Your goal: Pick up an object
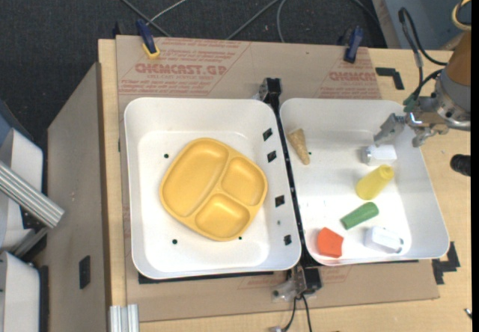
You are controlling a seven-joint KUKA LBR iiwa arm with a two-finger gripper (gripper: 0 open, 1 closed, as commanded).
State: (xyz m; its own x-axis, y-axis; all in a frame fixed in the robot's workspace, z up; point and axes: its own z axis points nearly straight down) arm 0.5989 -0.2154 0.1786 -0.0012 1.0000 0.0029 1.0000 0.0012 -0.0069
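Gripper over the right bin, small plastic pieces just below it

Gripper (378, 145) hangs at the far right side of the right bin (426, 203), and from here I cannot tell how it is set. Just below it lies a yellow bottle-shaped piece (373, 182), smooth and rounded; it looks light, stiff and likely slippery, best taken across its narrow middle. Further below sit a green cylinder (359, 214), an orange block (329, 242) with flatter faces that should grip more easily, and a white block (384, 239). Off to its left lies a tan cone (299, 146), matte and tapering. Well beyond that, in the left bin (142, 196), rests a yellow divided plate (214, 188), broad and awkward to pinch.
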